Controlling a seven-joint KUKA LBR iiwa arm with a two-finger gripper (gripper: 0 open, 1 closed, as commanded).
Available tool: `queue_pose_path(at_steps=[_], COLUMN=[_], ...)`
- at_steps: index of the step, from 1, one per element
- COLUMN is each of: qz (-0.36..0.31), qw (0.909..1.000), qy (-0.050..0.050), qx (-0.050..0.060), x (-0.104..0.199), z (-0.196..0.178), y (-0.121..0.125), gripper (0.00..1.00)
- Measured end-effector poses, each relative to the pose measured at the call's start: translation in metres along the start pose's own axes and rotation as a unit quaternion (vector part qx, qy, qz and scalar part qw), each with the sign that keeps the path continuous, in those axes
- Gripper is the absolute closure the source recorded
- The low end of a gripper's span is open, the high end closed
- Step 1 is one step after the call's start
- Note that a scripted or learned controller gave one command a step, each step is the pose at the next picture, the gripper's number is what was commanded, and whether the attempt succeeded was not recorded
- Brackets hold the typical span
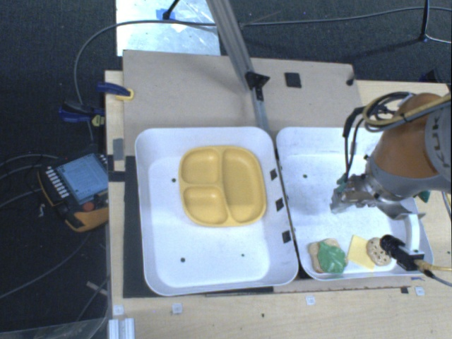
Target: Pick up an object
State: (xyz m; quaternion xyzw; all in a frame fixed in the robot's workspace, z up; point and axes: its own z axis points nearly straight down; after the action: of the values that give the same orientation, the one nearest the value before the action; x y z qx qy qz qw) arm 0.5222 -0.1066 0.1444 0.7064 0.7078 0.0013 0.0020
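Observation:
My gripper [345, 198] hangs over the right bin [311, 175], near its middle and a little toward the right. Below it, along the bin's front edge, three small items lie in a row. A green leafy piece [330, 257] rests on a tan slice. Beside that is a yellow cheese-like wedge [359, 253], and a brown speckled cookie [378, 251] overlaps the wedge's right side. The gripper is apart from all three, well behind them. Nothing shows between it and the bin floor.
The left bin [155, 260] holds a yellow divided plate [222, 186] in its rear half. A ridge with black clips [281, 203] separates the two bins. The grey and orange arm [413, 147] covers the right bin's right side.

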Motion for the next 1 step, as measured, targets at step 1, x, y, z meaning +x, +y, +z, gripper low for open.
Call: queue_pose_path(at_steps=[1], qz=[0.000], qw=[1.0000], qy=[0.000], qx=[-0.001], x=[-0.0056], z=[-0.0472], y=[-0.0044], gripper=[1.00])
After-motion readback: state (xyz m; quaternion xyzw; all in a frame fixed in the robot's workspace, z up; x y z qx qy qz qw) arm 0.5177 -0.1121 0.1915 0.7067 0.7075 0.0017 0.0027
